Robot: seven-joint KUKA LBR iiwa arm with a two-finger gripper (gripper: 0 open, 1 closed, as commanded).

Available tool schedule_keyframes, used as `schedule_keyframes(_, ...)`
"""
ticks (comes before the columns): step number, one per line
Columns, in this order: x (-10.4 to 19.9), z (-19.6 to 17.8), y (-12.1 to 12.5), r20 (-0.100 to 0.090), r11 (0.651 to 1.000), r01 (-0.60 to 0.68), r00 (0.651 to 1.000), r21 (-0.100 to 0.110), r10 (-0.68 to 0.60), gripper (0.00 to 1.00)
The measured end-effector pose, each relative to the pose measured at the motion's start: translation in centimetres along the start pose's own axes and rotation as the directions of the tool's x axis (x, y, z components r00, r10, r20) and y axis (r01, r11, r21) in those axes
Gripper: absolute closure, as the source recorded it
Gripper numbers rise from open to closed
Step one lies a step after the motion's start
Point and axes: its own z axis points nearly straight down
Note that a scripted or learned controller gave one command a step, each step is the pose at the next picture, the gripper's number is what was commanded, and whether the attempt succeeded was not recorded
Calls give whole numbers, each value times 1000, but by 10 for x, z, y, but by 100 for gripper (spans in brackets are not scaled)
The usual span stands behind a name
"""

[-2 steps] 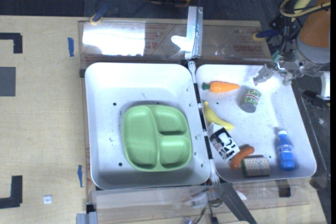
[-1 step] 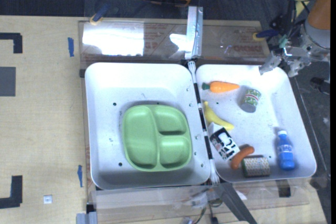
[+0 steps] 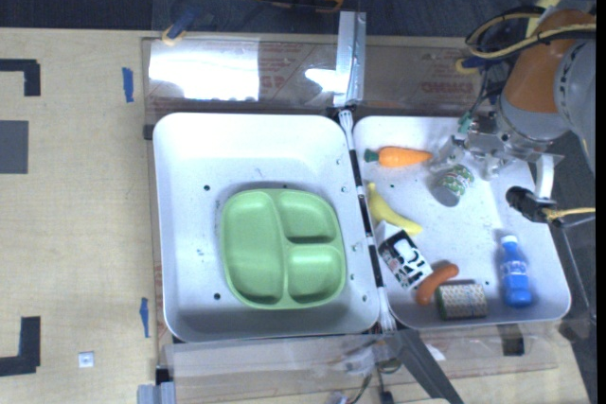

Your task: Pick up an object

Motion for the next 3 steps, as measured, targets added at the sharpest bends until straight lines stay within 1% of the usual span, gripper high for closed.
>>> schedule_keyframes(1, 1, -11, 1, 0, 1000, 1, 1000, -3, -1, 100)
schedule_keyframes(2, 1, -11, 1, 0, 1000, 1, 1000, -3, -1, 0)
schedule_keyframes(3, 34, -2, -44, -1, 985, 170, 985, -2, -170, 0)
